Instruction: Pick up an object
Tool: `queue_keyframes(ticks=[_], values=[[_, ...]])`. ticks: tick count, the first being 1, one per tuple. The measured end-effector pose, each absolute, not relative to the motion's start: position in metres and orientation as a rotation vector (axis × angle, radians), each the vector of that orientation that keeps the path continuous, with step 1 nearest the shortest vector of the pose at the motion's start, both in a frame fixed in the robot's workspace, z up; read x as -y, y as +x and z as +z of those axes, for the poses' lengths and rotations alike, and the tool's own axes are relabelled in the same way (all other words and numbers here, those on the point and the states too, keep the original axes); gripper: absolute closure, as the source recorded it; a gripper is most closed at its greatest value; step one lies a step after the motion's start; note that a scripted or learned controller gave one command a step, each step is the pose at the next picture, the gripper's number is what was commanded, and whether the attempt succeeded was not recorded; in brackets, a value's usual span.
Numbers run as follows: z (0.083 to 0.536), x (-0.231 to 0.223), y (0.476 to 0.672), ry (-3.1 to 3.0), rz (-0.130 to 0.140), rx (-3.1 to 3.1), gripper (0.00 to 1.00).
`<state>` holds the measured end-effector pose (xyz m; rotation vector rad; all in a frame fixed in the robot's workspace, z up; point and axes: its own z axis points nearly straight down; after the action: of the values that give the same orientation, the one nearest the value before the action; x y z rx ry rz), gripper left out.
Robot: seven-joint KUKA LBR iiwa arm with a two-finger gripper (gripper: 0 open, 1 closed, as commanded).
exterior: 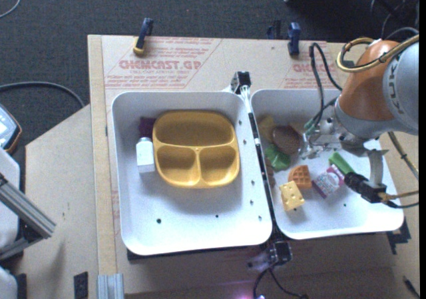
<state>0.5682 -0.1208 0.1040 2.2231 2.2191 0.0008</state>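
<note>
The right bin (333,224) holds several small objects: a brown round piece (285,138), a green piece (275,157), an orange waffle (300,176), a yellow cheese wedge (291,196), a pink and white packet (327,182) and a green strip (341,161). My gripper (311,144) hangs low over this bin, just right of the brown piece and above the waffle. The wrist and its cables hide the gripper's tip, and I see no object in it.
The left bin (133,211) holds a yellow divided plate (196,148), a small white bottle (145,155) and a purple item (147,124). The ridge between the bins (256,151) runs just left of the gripper. Black cables (319,78) trail from the arm over the right bin.
</note>
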Motion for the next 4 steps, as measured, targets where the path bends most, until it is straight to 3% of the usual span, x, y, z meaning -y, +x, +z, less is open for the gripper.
queue_keyframes(ticks=[2,3,4], values=[[0.220,0.118,0.576,2.215,0.006,-2.218,1.00],[0.234,0.097,0.525,2.225,-0.002,-2.224,1.00],[0.228,0.085,0.514,2.223,-0.002,-2.225,1.00]])
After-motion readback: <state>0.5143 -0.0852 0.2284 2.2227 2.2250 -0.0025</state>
